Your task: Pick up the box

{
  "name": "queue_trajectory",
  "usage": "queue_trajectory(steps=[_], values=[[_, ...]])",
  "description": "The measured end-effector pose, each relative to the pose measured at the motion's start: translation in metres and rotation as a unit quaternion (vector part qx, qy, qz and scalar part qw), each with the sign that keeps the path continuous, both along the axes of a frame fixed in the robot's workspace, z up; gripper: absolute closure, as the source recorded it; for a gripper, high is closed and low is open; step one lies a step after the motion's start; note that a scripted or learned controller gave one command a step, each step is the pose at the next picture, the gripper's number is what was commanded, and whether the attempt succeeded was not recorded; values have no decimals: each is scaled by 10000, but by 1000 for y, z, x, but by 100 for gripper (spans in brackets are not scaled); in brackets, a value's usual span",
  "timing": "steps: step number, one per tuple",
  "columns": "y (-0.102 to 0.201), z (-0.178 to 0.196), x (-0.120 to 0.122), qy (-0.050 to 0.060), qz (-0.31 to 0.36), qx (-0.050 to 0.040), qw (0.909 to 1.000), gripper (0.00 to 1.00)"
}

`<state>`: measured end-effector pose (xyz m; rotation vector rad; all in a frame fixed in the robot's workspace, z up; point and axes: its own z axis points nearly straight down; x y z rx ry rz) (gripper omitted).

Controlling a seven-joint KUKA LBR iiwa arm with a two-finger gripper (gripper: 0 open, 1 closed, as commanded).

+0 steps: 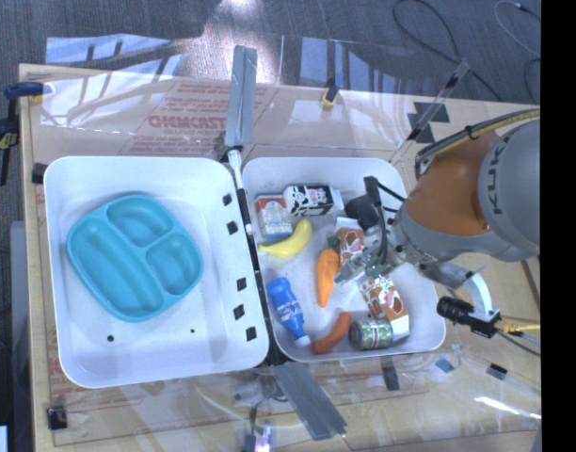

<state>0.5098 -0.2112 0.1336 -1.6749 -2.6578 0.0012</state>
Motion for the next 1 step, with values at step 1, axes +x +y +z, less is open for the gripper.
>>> queue_trajectory(steps=[1], values=[[98, -43, 56, 4, 785, 3, 9969, 100]])
